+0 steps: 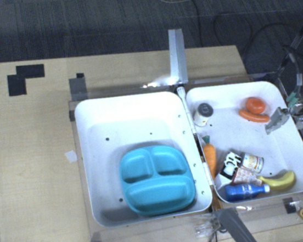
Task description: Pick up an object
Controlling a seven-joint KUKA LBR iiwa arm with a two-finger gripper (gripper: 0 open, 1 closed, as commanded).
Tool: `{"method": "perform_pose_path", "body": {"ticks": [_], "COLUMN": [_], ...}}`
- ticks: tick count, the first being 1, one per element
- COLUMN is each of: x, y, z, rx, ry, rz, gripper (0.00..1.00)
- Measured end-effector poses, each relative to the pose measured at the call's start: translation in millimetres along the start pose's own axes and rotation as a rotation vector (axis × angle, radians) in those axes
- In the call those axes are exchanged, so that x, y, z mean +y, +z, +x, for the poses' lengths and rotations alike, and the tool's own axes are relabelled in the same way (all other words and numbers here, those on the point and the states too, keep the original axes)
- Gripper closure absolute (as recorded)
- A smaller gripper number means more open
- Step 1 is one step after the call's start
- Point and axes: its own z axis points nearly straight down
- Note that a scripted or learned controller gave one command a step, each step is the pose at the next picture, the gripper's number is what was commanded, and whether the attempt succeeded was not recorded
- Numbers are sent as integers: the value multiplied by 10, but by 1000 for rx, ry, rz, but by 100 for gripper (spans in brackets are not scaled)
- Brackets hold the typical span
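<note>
The hand (277, 119) hangs at the 3 o'clock rim of the right bin (288, 152), low over the wall; its fingers blur into grey metal, so whether they are spread or pressed together I cannot tell, and nothing shows between them.

No single target is named, so any item in the right bin would serve. The orange hat-shaped toy (254, 108) lies nearest, just toward 10 o'clock from the hand. The rest crowd the 6 o'clock corner: a banana (280, 180) touching a blue bottle (245, 190), a small labelled can (249, 164) and a black-and-white packet (231, 163) leaning together, and a carrot (210, 157) tight against the divider at 9 o'clock. A small dark-capped jar (203, 111) sits near 11 o'clock.

The likely failure, as I judge it, is a finger clipping the bin wall on descent, since the hand is so close to the rim. In the cluster, closing on one item could shove its neighbours or catch two at once; the rounded bottle and banana may roll out of a pinch.

Open floor lies in the bin's middle and along 12 o'clock. The left bin (100, 152) carries a blue divided tray (157, 179), with bare room toward 12 o'clock.
</note>
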Motion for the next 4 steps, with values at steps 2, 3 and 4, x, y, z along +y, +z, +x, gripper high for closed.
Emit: {"method": "perform_pose_path", "body": {"ticks": [2,3,4], "x": [-102,-69,-132], "y": [1781,1664,364], "z": [473,486,1158], "rx": [-1,1,1], "ry": [389,387,279], "rz": [-17,-24,-1], "gripper": [0,100,100]}}
